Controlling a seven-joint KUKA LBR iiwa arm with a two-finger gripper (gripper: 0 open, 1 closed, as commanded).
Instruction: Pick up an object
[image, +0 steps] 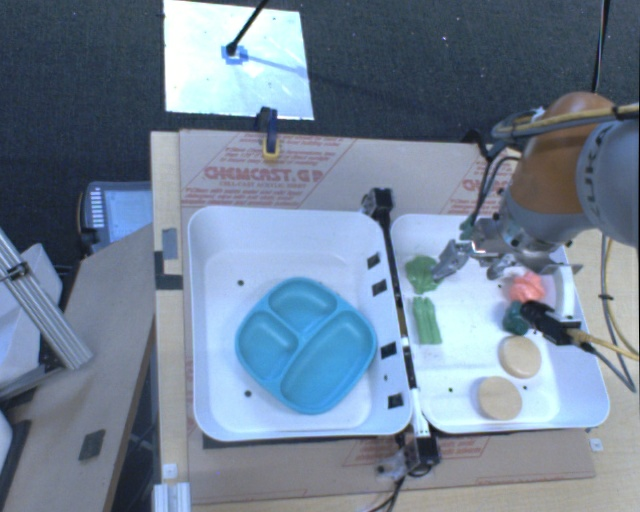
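Camera view, looking down at a slant on two shallow white plastic bins set side by side on a cardboard-covered bench (300, 165). The left bin (215, 300) contained a light blue plastic plate (305, 343) with three compartments, lying flat near the bin's centre. The right bin (455, 350) held a crumpled green leaf-shaped piece (421, 272) near its upper left, a darker green ridged strip (427, 321) just below it, an orange-pink rounded object (526, 287) toward the right wall, a small dark teal lump (517, 321) just below that, and two tan flat discs (520, 356), the second disc (499, 397) lying lower and slightly left of the first. The grey arm with its orange band (560, 150) entered from the right and hung over the upper part of the right bin. The two-finger gripper (452, 258) pointed leftward, close beside the leaf-shaped piece; whether its fingers were spread or pressed together could not be told, and nothing was seen between them. A black divider strip (392, 290) ran between the bins.
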